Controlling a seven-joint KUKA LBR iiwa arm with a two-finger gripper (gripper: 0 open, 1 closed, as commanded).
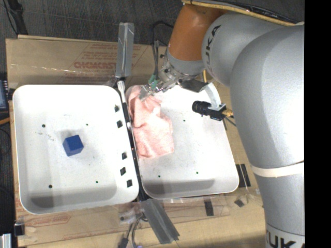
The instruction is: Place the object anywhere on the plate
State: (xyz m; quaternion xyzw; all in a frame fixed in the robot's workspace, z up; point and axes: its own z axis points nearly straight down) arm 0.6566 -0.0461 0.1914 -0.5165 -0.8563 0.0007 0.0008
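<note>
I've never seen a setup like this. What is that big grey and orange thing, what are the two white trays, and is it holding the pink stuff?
The big grey shape with the orange band is a robot arm, reaching in from the right. The one picture comes from a camera fixed above the bench, looking down at a slant. On the bench sit two shallow white bins side by side. The left bin holds a small blue cube. The right bin holds a crumpled pink cloth lying against its left wall. The arm's claw is down at the cloth's top end, but the view is too cluttered there to tell whether it actually grips the cloth.
</note>
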